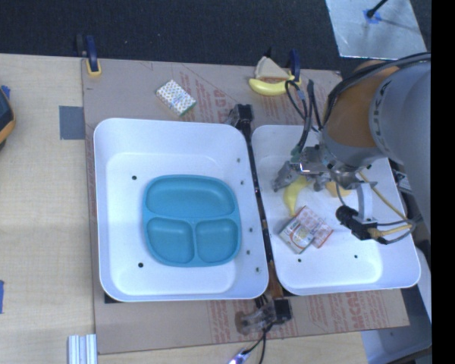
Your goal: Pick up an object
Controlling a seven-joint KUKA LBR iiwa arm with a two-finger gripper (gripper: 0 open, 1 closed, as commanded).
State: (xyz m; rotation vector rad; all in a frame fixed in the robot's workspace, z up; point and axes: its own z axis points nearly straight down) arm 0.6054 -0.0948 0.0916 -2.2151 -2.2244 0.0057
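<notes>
**Two bins, one arm low in the right bin — reach-and-grasp step**

Two shallow white plastic bins sit side by side on the wooden bench (38,226), catalogued from the near edge to the far.

1. Right white bin (379,275): near its middle lies a small crinkled packet with red print (306,230), flat on the floor. Just beyond it, a yellow curved item, probably a toy banana (292,197), partly covered by the tool.
2. Left white bin (114,203): holds a blue three-compartment plastic tray (191,220), lying flat, centred.
3. Gripper (303,171): low over the far half of the right bin, directly above or against the yellow item. Whether it is parted or closed cannot be told; cables and metal parts obscure it. Nothing is visibly held.
4. Grey arm with orange band (371,120): enters from the right, over the bin's far corner.
5. Beyond the bins, on brown cardboard: a small patterned square packet (175,96) and a second yellow banana-shaped piece (270,84).

Judgement: the grasp attempt is in hand, aimed at the yellow item. Next move calls for a firm closure, then a straight lift clear of the packet.
</notes>
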